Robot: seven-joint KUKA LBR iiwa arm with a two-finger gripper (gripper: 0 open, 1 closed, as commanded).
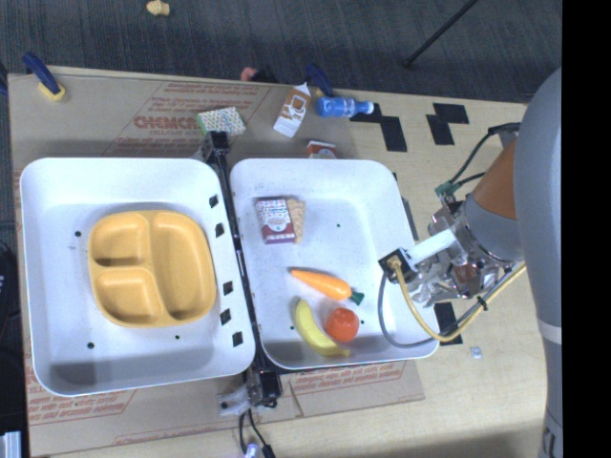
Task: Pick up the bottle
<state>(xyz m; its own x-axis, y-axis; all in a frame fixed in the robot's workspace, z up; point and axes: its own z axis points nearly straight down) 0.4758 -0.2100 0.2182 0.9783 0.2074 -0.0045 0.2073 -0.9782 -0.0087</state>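
A small blue bottle (336,107) lies on its side on the bench behind the right bin (382,184), outside both bins. My gripper (456,277) hangs over the right rim of the right bin, near its front corner, far from the bottle. Nothing shows in its grasp from this angle.
The right bin holds a brown snack packet (279,219), a carrot (323,282), a banana (313,331) and a tomato (343,323). A yellow divided plate (151,265) sits in the left bin (43,198). Beside the bottle lie a small carton (292,111) and a green packet (221,119).
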